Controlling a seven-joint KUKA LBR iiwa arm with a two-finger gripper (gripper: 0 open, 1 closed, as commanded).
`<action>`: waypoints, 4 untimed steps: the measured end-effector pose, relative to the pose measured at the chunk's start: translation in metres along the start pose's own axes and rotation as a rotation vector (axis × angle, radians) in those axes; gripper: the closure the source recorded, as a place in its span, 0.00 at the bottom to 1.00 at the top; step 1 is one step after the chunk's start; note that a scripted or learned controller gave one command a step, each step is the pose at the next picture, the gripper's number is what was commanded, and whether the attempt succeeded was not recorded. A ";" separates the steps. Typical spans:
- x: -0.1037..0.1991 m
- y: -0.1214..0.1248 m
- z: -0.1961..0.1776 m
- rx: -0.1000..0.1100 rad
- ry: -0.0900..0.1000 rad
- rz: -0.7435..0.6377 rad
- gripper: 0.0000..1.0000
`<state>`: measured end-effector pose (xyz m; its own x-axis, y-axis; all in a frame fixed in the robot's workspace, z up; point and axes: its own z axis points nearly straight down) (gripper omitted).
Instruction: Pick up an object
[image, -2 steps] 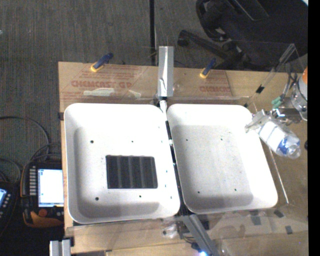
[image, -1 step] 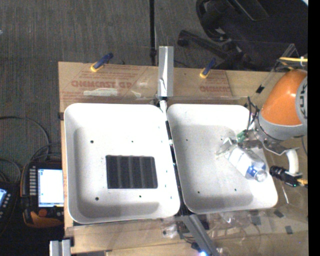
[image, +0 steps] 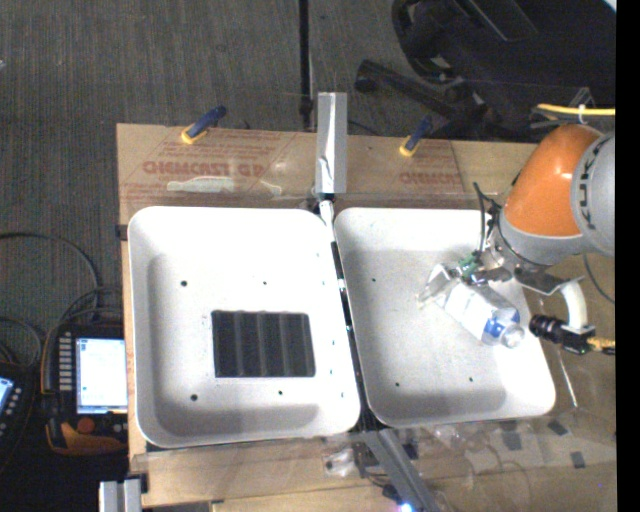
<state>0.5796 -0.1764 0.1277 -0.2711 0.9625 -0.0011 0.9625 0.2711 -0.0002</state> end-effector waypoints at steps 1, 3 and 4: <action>-0.045 -0.010 -0.026 -0.001 0.001 -0.017 0.00; -0.034 -0.051 -0.028 0.002 0.002 0.075 0.00; 0.024 -0.068 -0.115 -0.001 0.002 0.067 0.00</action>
<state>0.5082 -0.1719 0.2423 -0.2064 0.9785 0.0008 0.9785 0.2064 0.0006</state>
